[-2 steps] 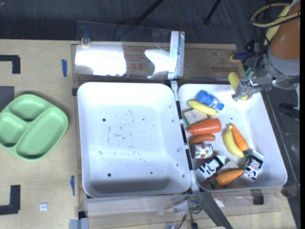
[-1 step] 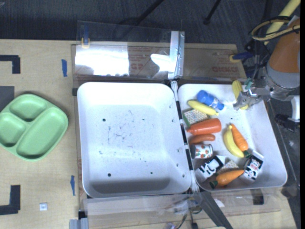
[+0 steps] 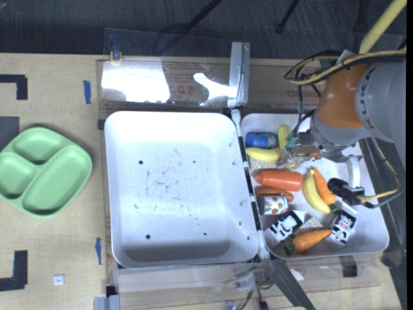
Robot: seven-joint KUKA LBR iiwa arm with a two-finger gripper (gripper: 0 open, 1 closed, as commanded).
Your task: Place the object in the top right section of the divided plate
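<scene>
The green divided plate (image 3: 42, 171) lies on the wooden bench at the far left, outside both bins, with nothing in its three sections. My gripper (image 3: 299, 150) hangs low over the upper part of the right bin (image 3: 377, 236), just right of a yellow banana (image 3: 264, 154) and a blue object (image 3: 261, 139). The wrist and cables hide its fingertips. Below it lie a red-orange sausage-like piece (image 3: 279, 179), a second banana (image 3: 315, 194) and a small carrot (image 3: 321, 186).
The left bin (image 3: 174, 186) sits between the plate and the right bin. Lower in the right bin lie a red-and-white cup (image 3: 275, 204), two black-and-white items (image 3: 286, 223) (image 3: 343, 227) and an orange carrot (image 3: 308, 239). A clear panel (image 3: 168, 79) stands behind the left bin.
</scene>
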